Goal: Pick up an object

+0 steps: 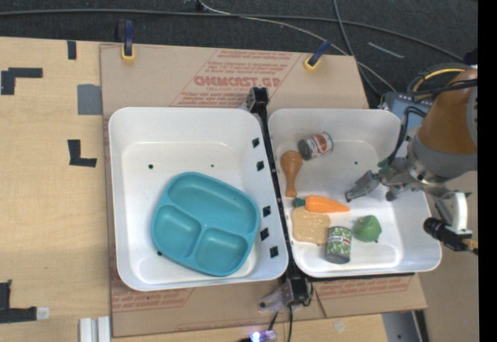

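**A:** Where does the gripper (363, 188) sit against the things it could take?

**B:** It hangs over the right-hand bin (388, 124), toward the arm's side of it, with bare white floor beneath. Every loose item lies on its far side from the arm, toward the divider between the bins. Nearest is the toy carrot (326, 204), just beside the tip and a little toward the camera.

**A:** How does the carrot lie?

**B:** Long axis across the bin, roughly in line with the arm's reach, orange point facing the gripper and green stub facing away. In my judgement the jaws would need to straddle it crosswise rather than come in along its length.

**A:** And the gripper itself?

**B:** Dark fingers show at the end of the wrist, but I cannot tell whether they are spread or pressed together (too small and too dark at this slant). Nothing is visibly between them.

**A:** Other candidates?

**B:** A green lumpy toy (367, 228) lies near the gripper, camera-ward; beyond it a small green-labelled can (338, 245) touches a slice of toy bread (309, 226). Farther past the carrot is a tan drumstick-shaped piece (290, 169), and a brown can (315, 145) lies on its side, back from the gripper. The teal divided plate (204, 223) is well apart, in the left bin (124, 177).
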Tool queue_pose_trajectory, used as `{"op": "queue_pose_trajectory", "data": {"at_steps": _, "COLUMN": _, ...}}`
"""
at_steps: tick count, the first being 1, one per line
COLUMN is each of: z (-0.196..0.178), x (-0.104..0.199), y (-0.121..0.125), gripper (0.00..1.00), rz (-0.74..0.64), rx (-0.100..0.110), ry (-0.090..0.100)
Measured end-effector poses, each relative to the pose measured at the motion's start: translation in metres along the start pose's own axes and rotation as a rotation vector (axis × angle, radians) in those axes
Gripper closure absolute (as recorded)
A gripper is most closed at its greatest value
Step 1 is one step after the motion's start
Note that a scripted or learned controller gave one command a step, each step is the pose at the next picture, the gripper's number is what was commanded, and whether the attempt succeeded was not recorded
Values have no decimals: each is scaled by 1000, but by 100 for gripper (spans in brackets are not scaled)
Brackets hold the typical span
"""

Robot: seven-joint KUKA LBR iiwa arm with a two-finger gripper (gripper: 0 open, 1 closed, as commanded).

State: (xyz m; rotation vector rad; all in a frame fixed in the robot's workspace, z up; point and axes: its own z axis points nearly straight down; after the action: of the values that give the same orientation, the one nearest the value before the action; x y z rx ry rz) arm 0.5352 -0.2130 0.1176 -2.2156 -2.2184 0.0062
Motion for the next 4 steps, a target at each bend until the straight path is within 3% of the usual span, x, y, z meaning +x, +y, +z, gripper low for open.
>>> {"op": "queue_pose_trajectory", "data": {"at_steps": 1, "z": 33, "x": 0, "y": 1, "gripper": 0, "rz": 0, "rx": -8, "ry": -5}}
{"op": "queue_pose_trajectory", "data": {"at_steps": 2, "z": 21, "x": -1, "y": 2, "gripper": 100, "rz": 0, "rx": -13, "ry": -7}}
{"op": "queue_pose_trajectory", "data": {"at_steps": 4, "z": -77, "x": -7, "y": 8, "gripper": 100, "rz": 0, "rx": -12, "ry": -4}}
